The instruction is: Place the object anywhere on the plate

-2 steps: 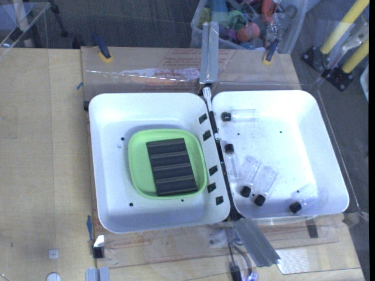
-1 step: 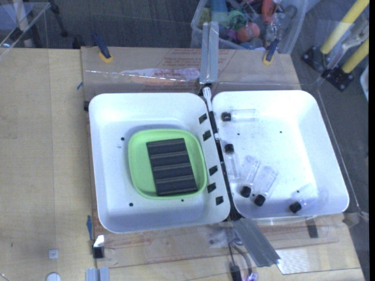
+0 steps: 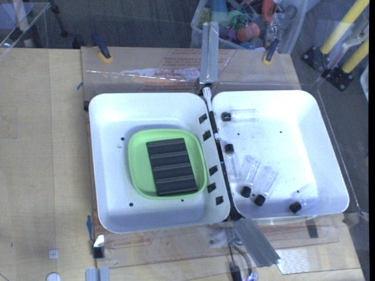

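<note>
Green plate (image 3: 136,174) sits in the left white bin (image 3: 105,122) on the desk (image 3: 41,157). 1 black ribbed block (image 3: 171,167) lies flat on the plate, centred and slightly askew. Right of the plate, past the divider, 5 or so clear black-capped vials (image 3: 253,179) lie scattered in the right bin (image 3: 304,127). Jaws: state cannot be told.

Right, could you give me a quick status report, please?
Dark ridged block lying on green plate, left bin. Clear vials scattered in right bin.
</note>
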`<state>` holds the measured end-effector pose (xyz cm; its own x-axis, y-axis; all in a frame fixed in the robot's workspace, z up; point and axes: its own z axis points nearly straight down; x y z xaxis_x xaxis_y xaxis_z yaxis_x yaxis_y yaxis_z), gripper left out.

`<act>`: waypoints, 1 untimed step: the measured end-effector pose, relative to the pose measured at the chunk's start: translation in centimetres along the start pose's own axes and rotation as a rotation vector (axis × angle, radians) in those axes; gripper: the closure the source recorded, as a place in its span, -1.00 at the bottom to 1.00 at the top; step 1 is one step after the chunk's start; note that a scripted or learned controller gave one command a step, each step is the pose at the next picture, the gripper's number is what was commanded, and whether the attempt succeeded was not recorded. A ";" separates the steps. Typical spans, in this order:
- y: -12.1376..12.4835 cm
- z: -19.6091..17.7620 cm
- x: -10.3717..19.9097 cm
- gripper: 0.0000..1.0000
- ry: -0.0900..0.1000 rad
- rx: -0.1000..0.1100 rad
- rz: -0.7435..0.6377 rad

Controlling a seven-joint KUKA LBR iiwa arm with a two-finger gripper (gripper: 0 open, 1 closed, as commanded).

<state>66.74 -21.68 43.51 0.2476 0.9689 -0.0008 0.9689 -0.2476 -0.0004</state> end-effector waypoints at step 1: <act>-0.1 0.0 0.2 -1.00 0.000 0.000 0.006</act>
<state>66.67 -21.41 43.53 0.2530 0.9675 -0.0012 0.9675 -0.2530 -0.0009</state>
